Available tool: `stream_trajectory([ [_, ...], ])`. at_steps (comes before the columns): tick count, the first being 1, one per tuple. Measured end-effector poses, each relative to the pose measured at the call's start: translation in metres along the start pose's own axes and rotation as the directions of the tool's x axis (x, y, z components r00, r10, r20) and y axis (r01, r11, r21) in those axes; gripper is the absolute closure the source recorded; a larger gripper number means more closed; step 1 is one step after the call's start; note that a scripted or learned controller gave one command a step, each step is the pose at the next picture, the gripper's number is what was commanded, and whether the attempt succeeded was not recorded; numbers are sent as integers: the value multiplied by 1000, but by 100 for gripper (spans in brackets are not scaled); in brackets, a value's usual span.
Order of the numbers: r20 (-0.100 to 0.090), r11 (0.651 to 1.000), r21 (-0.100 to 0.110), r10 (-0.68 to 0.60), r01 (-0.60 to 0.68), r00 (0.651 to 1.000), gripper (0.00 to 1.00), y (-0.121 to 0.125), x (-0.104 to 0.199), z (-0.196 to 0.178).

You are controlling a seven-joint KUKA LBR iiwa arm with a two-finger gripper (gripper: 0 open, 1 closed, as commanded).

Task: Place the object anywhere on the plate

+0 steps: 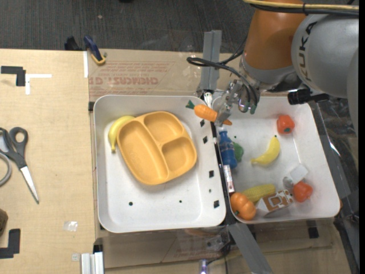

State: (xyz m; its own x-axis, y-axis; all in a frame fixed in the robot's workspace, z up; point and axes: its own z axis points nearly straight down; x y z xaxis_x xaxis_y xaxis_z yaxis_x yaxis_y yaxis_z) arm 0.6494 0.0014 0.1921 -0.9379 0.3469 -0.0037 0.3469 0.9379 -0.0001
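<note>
Item: toy carrot [206,112], carried, not yet delivered.
The carrot is seen clamped in the jaws of the gripper [219,112] above the divide between the bins; the yellow plate [154,147] lies left, nearer; lowering and release are judged outstanding.

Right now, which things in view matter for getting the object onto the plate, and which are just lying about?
In the job:
- carrot, between the fingers of the gripper, above the bins' shared edge
- plate, yellow, in the left bin

Lying about:
- banana, tomato, blue bottle and orange in the right bin
- scissors on the bench
</note>
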Motion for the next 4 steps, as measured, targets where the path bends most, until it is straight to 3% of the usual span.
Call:
stream_trajectory([
  [1,-3,996,0,-90,90,996,100,105,71,38],
  [2,-2,987,2,163,-163,987,100,180,83,-124],
  [3,-4,999,1,-40,40,999,100,178,172,-65],
  [4,1,829,-3,-559,559,829,100,160,206,-147],
])
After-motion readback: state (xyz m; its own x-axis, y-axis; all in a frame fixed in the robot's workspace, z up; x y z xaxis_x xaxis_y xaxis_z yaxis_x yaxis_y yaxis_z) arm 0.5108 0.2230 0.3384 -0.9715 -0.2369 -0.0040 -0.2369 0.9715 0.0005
